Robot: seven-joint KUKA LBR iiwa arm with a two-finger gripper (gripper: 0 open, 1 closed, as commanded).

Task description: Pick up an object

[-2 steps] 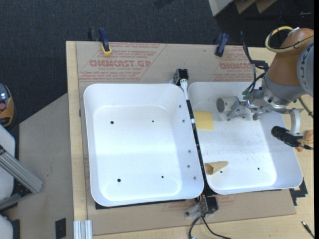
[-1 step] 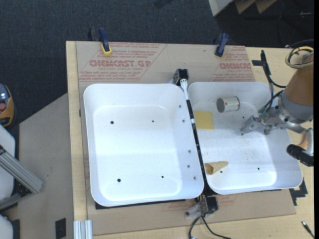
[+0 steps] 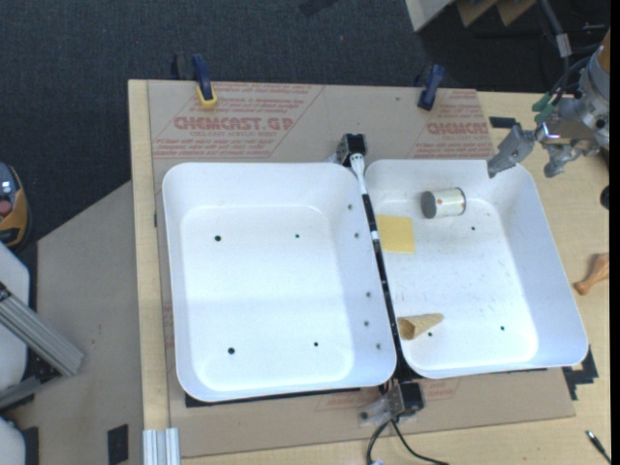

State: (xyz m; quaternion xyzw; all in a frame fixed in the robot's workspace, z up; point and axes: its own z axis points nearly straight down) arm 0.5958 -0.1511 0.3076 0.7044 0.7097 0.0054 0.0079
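**Approach step, nothing yet grasped**

Nearest lies a tan wedge [image 3: 420, 325] in my right bin [image 3: 542, 260], then a yellow square [image 3: 395, 233] and small cylinder [image 3: 443, 202]. My end effector [image 3: 531, 153] hovers spread and unladen over the far rim; next I must descend onto one

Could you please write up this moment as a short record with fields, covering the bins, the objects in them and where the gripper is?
bins: left bin and right bin, side by side
yellow square: right bin, flat, near the divider
cylinder: right bin, on its side, beyond the yellow square
brown piece: right bin, near front edge
gripper: above the right bin's far right corner, open, holding nothing
objects picked: none yet
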